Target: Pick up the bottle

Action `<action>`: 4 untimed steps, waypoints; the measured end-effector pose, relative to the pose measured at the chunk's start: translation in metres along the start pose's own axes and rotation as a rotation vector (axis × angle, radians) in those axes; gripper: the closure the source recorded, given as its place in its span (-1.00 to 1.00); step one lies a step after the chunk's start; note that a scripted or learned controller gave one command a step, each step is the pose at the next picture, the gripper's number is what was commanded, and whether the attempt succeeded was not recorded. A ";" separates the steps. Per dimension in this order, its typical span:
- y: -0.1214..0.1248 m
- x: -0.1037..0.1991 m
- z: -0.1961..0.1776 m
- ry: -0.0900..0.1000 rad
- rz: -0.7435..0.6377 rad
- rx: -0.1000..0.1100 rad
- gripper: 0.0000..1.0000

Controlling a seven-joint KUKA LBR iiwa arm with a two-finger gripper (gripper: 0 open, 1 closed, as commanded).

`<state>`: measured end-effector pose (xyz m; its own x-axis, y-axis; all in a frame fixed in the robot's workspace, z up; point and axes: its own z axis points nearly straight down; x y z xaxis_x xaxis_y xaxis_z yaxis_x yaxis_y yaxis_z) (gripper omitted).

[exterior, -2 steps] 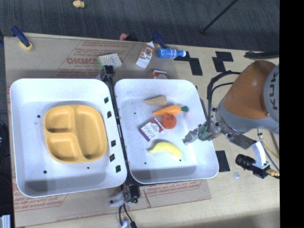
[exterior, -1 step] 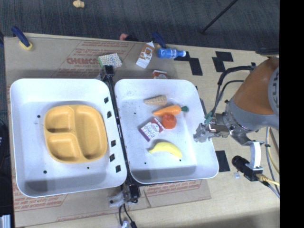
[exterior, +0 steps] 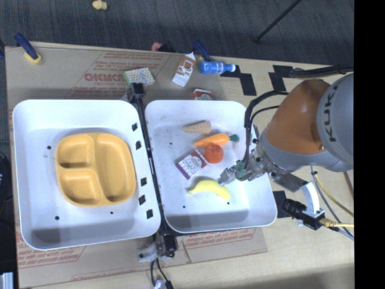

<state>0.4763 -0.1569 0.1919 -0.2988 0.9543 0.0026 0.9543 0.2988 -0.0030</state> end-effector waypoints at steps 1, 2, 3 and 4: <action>0.005 0.013 -0.022 -0.002 0.216 -0.003 1.00; -0.008 -0.023 0.048 0.002 0.694 0.002 1.00; -0.012 -0.039 0.006 0.001 0.773 -0.001 1.00; -0.002 -0.008 -0.015 0.000 0.663 -0.002 1.00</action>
<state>0.4764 -0.1651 0.2068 0.3521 0.9360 0.0005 0.9360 -0.3521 -0.0021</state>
